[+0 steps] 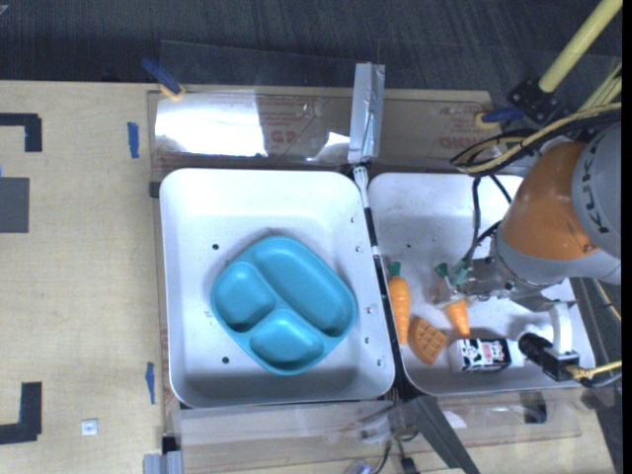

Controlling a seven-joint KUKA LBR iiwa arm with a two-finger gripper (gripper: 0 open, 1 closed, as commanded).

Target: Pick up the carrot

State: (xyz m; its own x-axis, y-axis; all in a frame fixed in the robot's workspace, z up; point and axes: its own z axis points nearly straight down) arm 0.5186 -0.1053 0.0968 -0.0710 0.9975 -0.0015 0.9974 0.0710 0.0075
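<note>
In the camera view, 2 shallow white bins sit side by side on the bench. The left bin [188, 215] holds 1 blue divided plate [283, 302] (3 compartments, all bare), lying slightly toward the bin's near side. The right bin [415, 200] holds several small items grouped in its near half. A carrot [399, 307], orange with a green tip pointing away from the viewer, lies lengthwise along the bin's left wall, just beside the divider between the bins. Near its lower end lies a tan waffle-like piece [428, 340]. To the right of that piece stands a small black-and-white carton [484, 354], close to the bin's near wall. A second, shorter orange piece [458, 316] with a green top sits between the carrot and the carton, directly under the gripper [464, 289].

The arm [553, 215] (grey, with an orange band) enters from the right and reaches down over the right bin. The gripper hangs above the short orange piece, to the right of the carrot and apart from it; the waffle-like piece lies below the gap between them. Whether the fingers are spread or closed cannot be told, as the wrist hides them. The carrot rests on the bin floor, untouched by the gripper.
</note>
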